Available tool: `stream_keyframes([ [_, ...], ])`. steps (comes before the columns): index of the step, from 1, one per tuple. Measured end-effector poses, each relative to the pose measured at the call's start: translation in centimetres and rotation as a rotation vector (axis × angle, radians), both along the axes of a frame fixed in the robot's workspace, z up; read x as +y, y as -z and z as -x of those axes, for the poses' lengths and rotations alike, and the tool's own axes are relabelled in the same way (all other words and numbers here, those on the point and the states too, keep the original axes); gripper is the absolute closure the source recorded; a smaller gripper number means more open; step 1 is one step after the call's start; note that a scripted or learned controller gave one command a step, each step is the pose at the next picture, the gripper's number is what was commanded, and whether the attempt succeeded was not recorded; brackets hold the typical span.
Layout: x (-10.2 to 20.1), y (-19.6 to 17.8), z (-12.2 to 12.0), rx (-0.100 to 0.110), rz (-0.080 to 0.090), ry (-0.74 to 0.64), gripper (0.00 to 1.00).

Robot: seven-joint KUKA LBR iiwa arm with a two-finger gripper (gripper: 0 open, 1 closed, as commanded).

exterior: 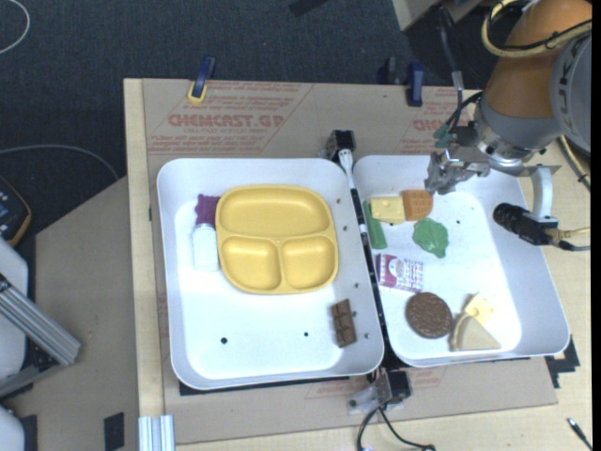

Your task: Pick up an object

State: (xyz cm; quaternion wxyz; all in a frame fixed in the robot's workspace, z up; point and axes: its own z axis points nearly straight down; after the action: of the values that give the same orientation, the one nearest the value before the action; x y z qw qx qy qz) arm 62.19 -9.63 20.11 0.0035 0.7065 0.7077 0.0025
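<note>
My gripper (441, 178) hangs over the back of the right bin (526, 280), just right of and above a small orange-brown block (417, 203). I cannot make out how it is set. A pale yellow block (386, 209) lies beside the orange one. In front of them sit a green broccoli-like piece (432, 237), a green stick (377, 232) by the bin's left wall, a purple-and-white packet (400, 272), a round brown cookie (429, 315) and pale cheese wedges (475, 323).
The left bin (188, 327) holds a yellow divided plate (277, 236), a purple item (207, 208), a white bottle (204, 249) and a brown bar (344, 322). A black cylinder (522, 222) juts over the right bin's right side. Clamps (198, 83) sit at the bench's back edge.
</note>
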Motion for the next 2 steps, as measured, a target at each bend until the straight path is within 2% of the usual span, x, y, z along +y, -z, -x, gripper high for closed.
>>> stream_keyframes([
  [1, 0.0, -2.6, -0.1, 0.003, 0.000, 0.000, 1.00],
  [2, 3.8, -2.9, 2.2, 0.012, -0.003, -0.002, 1.00],
])
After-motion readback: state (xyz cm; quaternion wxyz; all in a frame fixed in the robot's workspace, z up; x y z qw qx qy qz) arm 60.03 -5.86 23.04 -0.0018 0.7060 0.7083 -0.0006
